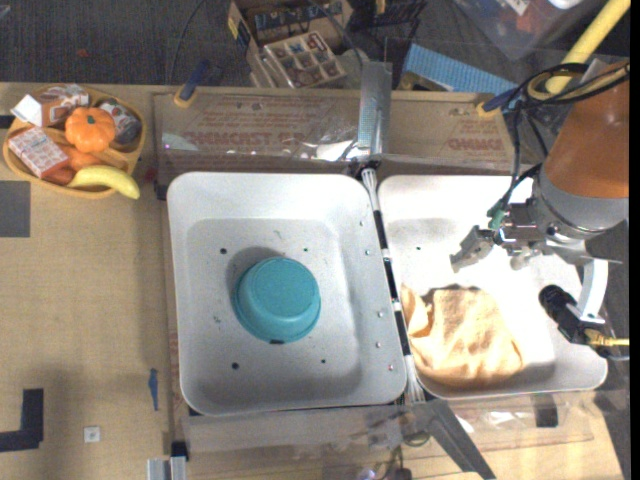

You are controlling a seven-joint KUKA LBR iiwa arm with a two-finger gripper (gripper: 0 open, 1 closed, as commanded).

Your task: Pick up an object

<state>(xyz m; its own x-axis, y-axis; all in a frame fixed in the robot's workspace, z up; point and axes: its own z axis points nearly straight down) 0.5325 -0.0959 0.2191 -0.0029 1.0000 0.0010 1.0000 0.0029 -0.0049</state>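
A: Where does the two-finger gripper (492, 248) hang?

B: Over the right shallow white bin (440, 203), clear of its floor as far as I can judge. Its fingers look spread, with nothing between them.

A: And what is there to pick?

B: Nearest is the crumpled yellow-orange cloth (463, 330), lying just below the jaws and slightly to their left, against the bin's near wall. The round teal plastic bowl (278, 298), upside down, sits well off to the jaws' left in the left shallow white bin (200, 208).

A: So the cloth?

B: I'd judge so. To do it well, shift the jaws toward the cloth's raised middle fold, keep them spread while descending, and close only once a ridge of fabric sits between the fingers.

A: Risks?

B: Pinching too shallow could snag a thin edge that slips out, and the bin wall is close by.
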